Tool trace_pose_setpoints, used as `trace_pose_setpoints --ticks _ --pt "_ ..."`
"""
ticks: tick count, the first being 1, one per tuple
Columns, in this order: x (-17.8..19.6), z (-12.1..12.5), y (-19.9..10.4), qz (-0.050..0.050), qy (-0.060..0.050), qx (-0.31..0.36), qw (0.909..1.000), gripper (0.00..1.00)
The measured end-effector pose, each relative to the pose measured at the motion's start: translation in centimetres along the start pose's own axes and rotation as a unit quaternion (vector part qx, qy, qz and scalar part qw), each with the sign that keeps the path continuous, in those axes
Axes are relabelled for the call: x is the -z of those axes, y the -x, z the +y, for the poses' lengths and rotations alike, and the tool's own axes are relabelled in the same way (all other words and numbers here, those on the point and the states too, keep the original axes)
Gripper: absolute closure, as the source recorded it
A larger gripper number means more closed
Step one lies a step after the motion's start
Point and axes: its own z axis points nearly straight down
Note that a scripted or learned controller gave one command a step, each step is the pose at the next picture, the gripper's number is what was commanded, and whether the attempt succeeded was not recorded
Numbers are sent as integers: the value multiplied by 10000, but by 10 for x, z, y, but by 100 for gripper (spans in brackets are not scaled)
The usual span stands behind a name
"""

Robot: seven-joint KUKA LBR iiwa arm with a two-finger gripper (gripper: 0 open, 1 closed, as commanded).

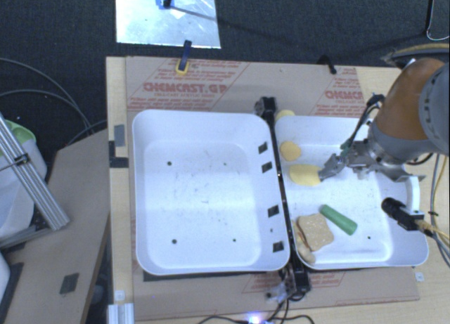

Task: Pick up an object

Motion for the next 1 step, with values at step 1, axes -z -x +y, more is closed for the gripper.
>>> trace_pose_setpoints --ticks 1 --pt "49 19 -93 40 0 71 10000 0"
